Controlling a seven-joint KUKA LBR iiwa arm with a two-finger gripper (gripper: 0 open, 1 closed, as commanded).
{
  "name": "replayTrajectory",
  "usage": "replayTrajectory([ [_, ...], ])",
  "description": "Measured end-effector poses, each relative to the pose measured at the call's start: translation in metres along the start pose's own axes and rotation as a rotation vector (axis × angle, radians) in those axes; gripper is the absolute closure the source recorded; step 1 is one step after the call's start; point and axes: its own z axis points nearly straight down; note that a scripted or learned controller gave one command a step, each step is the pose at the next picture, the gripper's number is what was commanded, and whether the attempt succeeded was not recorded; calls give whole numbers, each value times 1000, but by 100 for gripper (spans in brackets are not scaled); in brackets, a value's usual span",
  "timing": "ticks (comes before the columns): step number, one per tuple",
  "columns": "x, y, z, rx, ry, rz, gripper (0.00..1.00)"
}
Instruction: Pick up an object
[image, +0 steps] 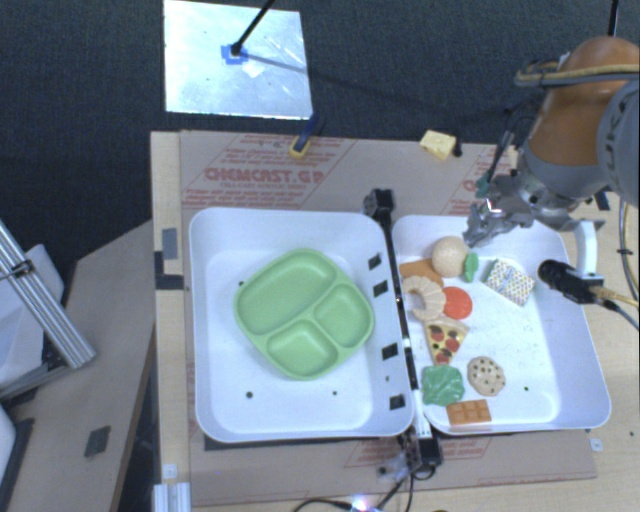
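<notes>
Pincer (478, 232) above toy food in the right bin (575, 395)

Cannot tell its state. Pale round egg (449, 256) lies just beside it, near the bin's far rim, crowded by a green piece (471, 268) and wafer (509, 282); bare floor lies rightward.

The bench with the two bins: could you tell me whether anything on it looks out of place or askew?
One thing stands out: a small yellow block lies on the cardboard sheet behind the right bin, apart from the toy food. The green plate sits at an angle in the left bin.
</notes>
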Motion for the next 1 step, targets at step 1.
replayTrajectory([
  [1, 46, -17, -5, 2, 0, 0, 100],
])
